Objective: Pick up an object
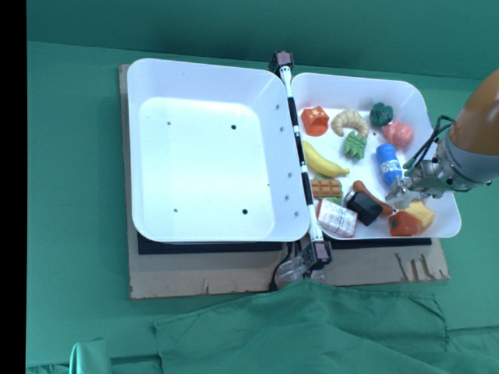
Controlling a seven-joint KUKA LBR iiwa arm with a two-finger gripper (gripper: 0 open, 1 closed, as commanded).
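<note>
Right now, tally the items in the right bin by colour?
Red/orange: 4, tomato-like piece, pinkish piece, sausage, piece at the front corner
Yellow/tan: 4, banana, croissant, waffle, wedge
Green: 2
Blue: 1, bottle
Black: 1
White/red packet: 1
Total: 13

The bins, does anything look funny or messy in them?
Nothing looks spilled or broken. All the toy food sits jumbled in the right bin, like the banana and croissant. The gripper hangs over that pile by the blue bottle.
</note>
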